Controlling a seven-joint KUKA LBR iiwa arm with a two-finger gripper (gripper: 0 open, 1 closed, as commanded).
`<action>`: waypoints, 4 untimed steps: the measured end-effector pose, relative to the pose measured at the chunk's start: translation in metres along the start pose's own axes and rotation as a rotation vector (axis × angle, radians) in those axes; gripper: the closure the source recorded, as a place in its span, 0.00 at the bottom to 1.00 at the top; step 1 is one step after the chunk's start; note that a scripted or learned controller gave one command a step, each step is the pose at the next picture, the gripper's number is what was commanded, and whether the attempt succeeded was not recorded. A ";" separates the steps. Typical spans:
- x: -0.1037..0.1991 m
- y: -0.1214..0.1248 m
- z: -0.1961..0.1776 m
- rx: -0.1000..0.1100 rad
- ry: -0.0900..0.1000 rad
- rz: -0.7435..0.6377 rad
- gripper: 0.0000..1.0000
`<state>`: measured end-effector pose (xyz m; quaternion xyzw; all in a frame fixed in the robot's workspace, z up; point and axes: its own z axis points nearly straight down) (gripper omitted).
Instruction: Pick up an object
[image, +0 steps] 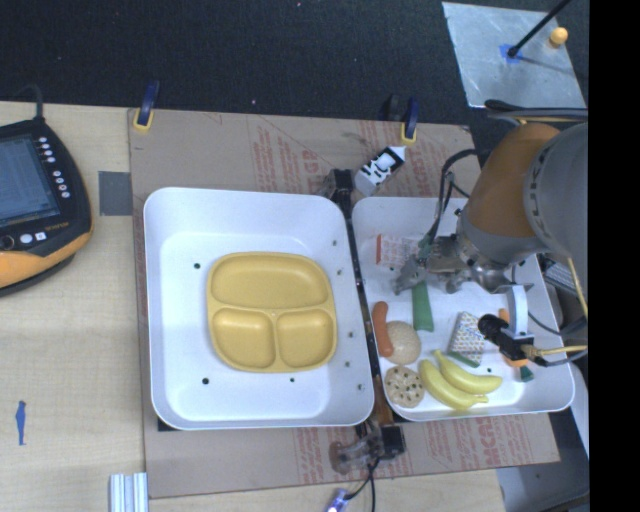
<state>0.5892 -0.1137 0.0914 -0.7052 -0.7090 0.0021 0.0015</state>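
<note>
Green and stick-shaped, the green piece (423, 308) in the right bin (560, 398) is the object nearest the gripper (420, 272), which hangs just above the piece's upper end, in the right half of the frame. The piece's long axis runs nearly up and down the picture, so it stretches from the gripper toward the lower edge of the frame. Whether the claw is wide, narrow or touching the piece cannot be told at this slant. A likely pick would call for a short drop with the fingers set across that long axis.

Around the piece, the right bin holds an orange carrot-like stick (381, 328) to its left, a pale round ball (403, 342) just below, a speckled cookie (403, 385) lower still, a bunch of yellow bananas (458, 380), a patterned wedge (466, 336) and a printed card (397, 248) near the bin's upper left corner.

The left bin (165, 300) holds a yellow divided tray (272, 310) with three compartments. A teach pendant (35, 205) lies on the bench at the far left.
</note>
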 end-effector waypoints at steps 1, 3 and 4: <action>0.012 0.025 -0.001 -0.002 0.001 0.001 0.00; -0.007 0.000 0.000 0.000 0.000 0.000 0.00; -0.004 -0.016 0.000 0.001 0.000 0.000 0.00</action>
